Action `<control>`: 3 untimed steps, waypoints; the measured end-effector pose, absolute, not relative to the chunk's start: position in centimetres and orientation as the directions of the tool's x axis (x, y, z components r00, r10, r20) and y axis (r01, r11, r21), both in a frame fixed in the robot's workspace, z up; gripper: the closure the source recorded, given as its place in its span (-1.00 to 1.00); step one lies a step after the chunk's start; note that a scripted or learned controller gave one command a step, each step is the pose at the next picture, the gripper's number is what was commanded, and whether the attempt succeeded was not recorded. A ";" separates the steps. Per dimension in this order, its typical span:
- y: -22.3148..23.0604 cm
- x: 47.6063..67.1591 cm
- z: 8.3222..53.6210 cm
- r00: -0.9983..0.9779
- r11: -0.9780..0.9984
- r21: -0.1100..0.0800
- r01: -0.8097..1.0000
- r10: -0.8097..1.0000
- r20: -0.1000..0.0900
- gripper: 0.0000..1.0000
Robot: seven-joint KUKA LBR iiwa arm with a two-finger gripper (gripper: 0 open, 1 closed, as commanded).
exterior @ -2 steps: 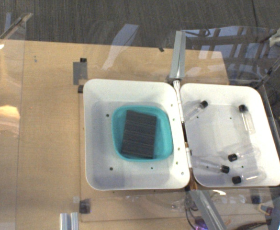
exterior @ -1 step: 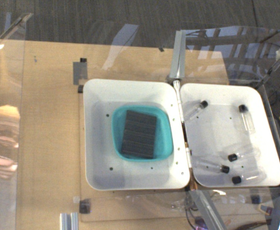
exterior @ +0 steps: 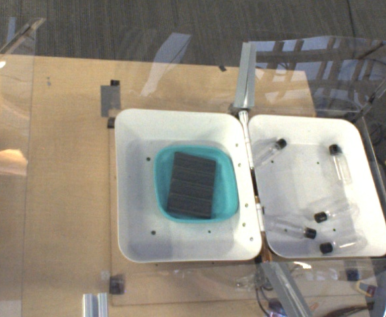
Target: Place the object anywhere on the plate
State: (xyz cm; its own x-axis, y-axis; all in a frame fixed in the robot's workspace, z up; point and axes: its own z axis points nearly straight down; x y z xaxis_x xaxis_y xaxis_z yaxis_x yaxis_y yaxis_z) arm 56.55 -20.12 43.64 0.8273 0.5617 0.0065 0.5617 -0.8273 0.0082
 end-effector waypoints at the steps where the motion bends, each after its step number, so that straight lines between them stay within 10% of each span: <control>1: -20.6 52.3 43.6 0.890 -0.890 0.008 0.455 0.455 0.007 -1.00; 2: -20.4 58.8 43.6 0.926 -0.926 0.008 0.378 0.378 0.007 -1.00; 3: -20.5 57.9 43.5 0.965 -0.965 0.006 0.263 0.263 0.007 -1.00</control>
State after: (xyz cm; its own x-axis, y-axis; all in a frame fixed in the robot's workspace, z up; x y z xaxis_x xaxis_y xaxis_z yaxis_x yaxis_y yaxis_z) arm 57.91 -20.51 43.53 0.9648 0.2630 0.0074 0.2630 -0.9648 0.0059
